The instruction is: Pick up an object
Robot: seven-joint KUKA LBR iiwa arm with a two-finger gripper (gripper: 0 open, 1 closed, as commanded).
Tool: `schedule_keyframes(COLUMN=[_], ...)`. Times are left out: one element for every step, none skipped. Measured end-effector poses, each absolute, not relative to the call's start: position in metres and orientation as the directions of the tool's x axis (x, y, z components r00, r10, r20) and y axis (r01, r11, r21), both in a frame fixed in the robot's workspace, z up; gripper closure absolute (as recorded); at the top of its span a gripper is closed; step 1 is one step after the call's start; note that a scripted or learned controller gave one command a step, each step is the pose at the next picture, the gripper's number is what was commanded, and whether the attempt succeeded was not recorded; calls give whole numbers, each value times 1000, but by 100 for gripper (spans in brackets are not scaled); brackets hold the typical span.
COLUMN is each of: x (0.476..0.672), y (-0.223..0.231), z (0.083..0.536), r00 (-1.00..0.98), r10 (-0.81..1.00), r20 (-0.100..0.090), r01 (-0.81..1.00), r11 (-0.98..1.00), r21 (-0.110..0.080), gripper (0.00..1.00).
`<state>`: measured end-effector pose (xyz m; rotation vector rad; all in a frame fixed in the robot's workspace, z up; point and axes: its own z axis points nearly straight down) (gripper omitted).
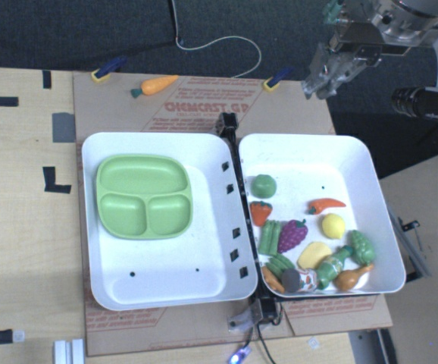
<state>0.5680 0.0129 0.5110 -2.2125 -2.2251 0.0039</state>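
Note:
My gripper (319, 86) hangs high above the bench, past the far edge of the right bin (355, 154), with nothing between its fingers. The right bin holds several toy foods: a green round fruit (264, 186), a red chili (326, 204), a lemon (333, 224), purple grapes (292, 235), a strawberry (260, 213), a green cucumber (270, 237), a yellow piece (314, 255), broccoli (360, 246) and a brown pear (348, 279). All of them lie well below and in front of the gripper.
The left bin (204, 271) holds a green divided plate (144, 196). A toy carrot (154, 86) lies on the cardboard behind the bins. A white cable (219, 44) loops across the dark backdrop.

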Motion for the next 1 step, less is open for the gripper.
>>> schedule_keyframes(x=[537], y=[60], z=[490], r00=[-7], r10=[1000], r20=[1], r01=[1000], r11=[7], r21=[-4], gripper=[100])
